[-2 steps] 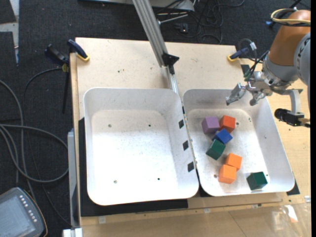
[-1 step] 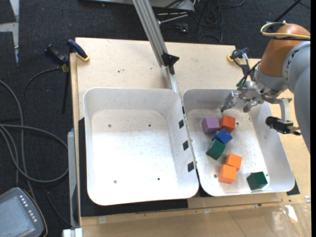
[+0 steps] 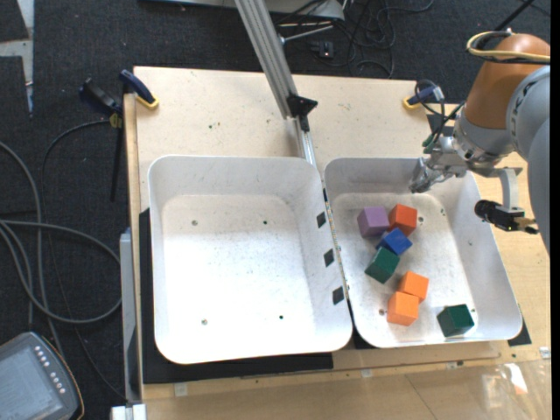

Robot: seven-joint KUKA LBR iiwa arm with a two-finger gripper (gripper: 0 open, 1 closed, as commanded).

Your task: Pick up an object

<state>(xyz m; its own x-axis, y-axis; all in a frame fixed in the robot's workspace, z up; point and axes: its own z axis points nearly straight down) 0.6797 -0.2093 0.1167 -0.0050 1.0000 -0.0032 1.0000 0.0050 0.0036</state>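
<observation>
The grey arm (image 3: 512, 103) comes in from the right edge of the camera view, its orange band (image 3: 500, 81) above the wrist, and bends down over the back rim of the right bin (image 3: 490, 261). The gripper (image 3: 426, 180) hangs at the wrist's lower end, tilted toward the bin's far inner wall, above and behind the cluster of blocks. Its tip is small and dark against the white wall, and I cannot tell how its jaws stand or whether anything sits between them; no block is seen touching it.

Seven blocks lie in the right bin. Taking the blue block (image 3: 396, 241) as the landmark: one purple block (image 3: 374, 220) sits just behind and to its left, and one orange block (image 3: 403, 217) just behind it, both close enough to appear touching. One dark green block (image 3: 381, 265) lies just in front of the blue block, touching it. Two more orange blocks (image 3: 408, 297) lie in front of it and slightly right, pressed against each other. A second dark green block (image 3: 455, 319) sits well apart, in front and to the right, near the bin's front corner.

So: three orange, two green, one purple, one blue.

The left bin (image 3: 175, 182) lies left of the blue block, across the shared rims.
</observation>
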